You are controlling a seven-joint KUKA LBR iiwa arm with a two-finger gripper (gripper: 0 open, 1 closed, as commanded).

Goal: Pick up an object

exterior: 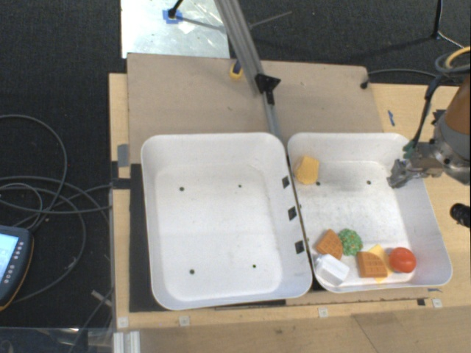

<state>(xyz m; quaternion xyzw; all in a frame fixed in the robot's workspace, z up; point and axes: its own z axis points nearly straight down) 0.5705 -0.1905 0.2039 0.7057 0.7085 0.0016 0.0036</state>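
Claw (398, 173), grip state unclear, hangs over right bin's (346, 147) right edge; open floor beneath

bins (213, 153): smooth white plastic, speckled | bench (316, 94): matt brown board | tomato (402, 259): glossy red

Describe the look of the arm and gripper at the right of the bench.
The arm has a grey wrist section with an orange band above it. A dark cable loops down beside it. The gripper is a small grey metal piece over the right bin.
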